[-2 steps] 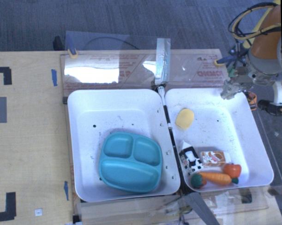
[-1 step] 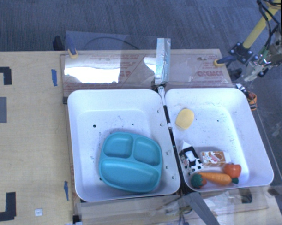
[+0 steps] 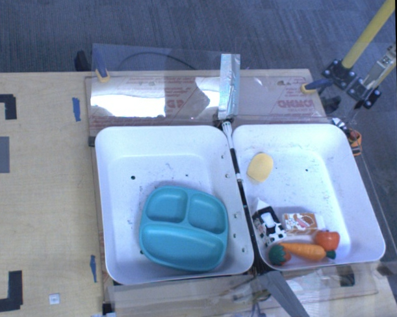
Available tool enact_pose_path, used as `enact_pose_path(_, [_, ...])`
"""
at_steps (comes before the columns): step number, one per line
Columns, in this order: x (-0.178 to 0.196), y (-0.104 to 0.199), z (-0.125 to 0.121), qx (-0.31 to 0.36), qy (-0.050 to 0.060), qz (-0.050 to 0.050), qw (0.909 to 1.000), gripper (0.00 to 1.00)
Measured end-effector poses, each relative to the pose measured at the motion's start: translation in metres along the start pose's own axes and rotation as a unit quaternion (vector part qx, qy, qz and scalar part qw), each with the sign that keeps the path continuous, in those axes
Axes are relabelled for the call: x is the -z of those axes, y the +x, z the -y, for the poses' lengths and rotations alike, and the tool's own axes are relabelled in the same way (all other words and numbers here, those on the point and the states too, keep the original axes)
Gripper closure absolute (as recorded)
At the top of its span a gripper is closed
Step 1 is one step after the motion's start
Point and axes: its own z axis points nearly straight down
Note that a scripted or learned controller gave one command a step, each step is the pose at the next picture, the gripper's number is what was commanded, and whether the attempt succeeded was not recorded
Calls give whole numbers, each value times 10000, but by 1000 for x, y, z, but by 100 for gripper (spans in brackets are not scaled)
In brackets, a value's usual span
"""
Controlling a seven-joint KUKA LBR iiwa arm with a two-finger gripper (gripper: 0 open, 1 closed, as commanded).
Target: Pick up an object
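On the bench (image 3: 37, 193), two white bins sat side by side. The left bin (image 3: 114, 157) had one thing in it, a blue-green plate (image 3: 185, 230) with three parts. The plate lay flat in the near half of that bin, closer to the right wall than to the left one.

The right bin (image 3: 328, 156) had the small things that could be picked up. A yellow lump (image 3: 260, 167) lay by itself near the left wall, about halfway back. The others were bunched up in the near part of the bin. A black and white toy (image 3: 267, 225) was by the left wall. Just to its right lay a little box (image 3: 298, 221) with orange and white on it. In front of them was a toy carrot (image 3: 304, 251), lying on its side. A green bit (image 3: 277, 254) was at the carrot's left end. A round red-orange toy (image 3: 327, 239) touched its right end. I could not tell what the red toy or the black and white toy really was.

Behind the bins, a clear shiny sheet (image 3: 157, 97) lay flat, and a silver strip (image 3: 230, 85) stood up in the middle of it. Far off to the right was a yellow pole (image 3: 373, 28) with a black clamp (image 3: 352, 78) at its low end.

I could not tell if the tool was apart or together.
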Motion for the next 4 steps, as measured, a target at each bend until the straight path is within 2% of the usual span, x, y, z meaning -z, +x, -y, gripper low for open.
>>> enact_pose_path(1, [38,-2,-18,52,17,-26,10000,100])
enact_pose_path(2, [36,-25,-2,1522,18,-29,9883,100])
enact_pose_path(3, [37,-20,3,3050,15,-51,9523,100])
enact_pose_path(4, [37,-14,14,1401,29,-57,9901,100])
